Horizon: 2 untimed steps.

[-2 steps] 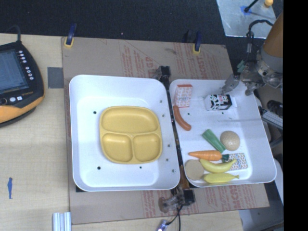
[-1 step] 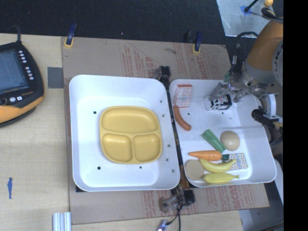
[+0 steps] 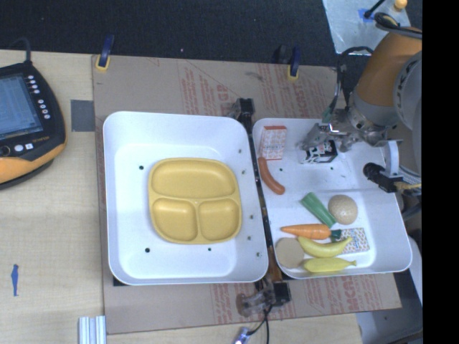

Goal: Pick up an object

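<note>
My gripper (image 3: 319,151) hangs over the far part of the right bin (image 3: 384,192), above bare white floor. The right bin holds toy food: a red-and-white packet (image 3: 272,142) at the far left, a sausage (image 3: 271,175) below it, a green piece (image 3: 316,209), a round beige ball (image 3: 343,208), a carrot (image 3: 307,231), a banana (image 3: 324,247), a yellow piece (image 3: 328,265), a tan disc (image 3: 289,252) and a patterned card (image 3: 356,239). The packet lies to the left of the gripper, and nothing shows between the fingers.
The left bin (image 3: 125,192) holds a yellow compartment tray (image 3: 194,198). A teach pendant (image 3: 25,120) lies on the bench at the far left. Clamps (image 3: 292,61) hold the cardboard at the far edge. The arm's orange band (image 3: 384,67) rises at the right.
</note>
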### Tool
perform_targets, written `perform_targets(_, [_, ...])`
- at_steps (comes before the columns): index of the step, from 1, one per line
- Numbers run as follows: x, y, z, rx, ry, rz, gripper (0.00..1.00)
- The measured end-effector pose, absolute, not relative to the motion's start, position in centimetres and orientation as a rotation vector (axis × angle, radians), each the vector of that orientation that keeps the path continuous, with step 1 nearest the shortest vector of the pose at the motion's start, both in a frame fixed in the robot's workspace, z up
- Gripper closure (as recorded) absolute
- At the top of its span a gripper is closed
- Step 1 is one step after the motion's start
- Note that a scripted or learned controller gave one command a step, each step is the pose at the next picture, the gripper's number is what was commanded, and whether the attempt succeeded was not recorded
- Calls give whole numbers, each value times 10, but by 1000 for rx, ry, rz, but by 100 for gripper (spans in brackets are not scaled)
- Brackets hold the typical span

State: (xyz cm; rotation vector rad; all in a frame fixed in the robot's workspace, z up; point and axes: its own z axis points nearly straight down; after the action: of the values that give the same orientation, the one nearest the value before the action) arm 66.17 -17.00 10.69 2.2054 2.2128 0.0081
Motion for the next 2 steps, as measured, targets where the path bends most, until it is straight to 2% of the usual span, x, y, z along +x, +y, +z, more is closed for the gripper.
perform_targets(1, [662, -174, 120, 2199, 2208, 3, 100])
perform_targets(2, [663, -175, 121, 2198, 2207, 1, 0])
